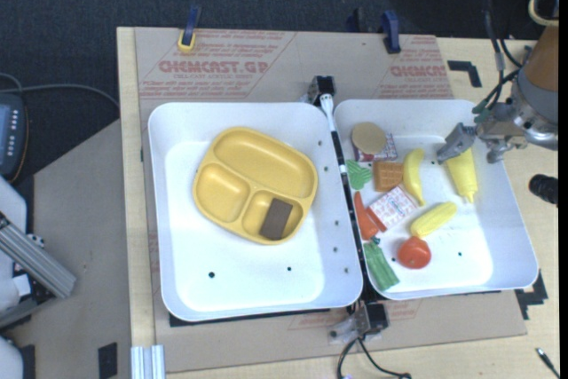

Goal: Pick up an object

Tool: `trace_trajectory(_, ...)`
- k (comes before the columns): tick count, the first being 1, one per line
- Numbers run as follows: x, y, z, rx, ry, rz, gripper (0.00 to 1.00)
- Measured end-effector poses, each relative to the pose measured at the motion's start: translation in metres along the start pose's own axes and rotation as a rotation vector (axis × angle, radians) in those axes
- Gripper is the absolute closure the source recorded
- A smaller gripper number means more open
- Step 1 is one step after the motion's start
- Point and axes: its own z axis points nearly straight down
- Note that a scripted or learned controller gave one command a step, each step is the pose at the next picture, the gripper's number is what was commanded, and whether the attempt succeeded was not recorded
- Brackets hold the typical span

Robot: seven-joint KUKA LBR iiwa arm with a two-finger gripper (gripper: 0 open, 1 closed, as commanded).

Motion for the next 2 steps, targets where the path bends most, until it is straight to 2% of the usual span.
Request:
trace_trajectory(1, 0.000, 0.003, -0.009, -0.015, -0.003, -0.003, 0.00)
trace_trajectory(2, 0.004, -0.006, 0.046, -0.009, -0.001, -0.003, 0.00)
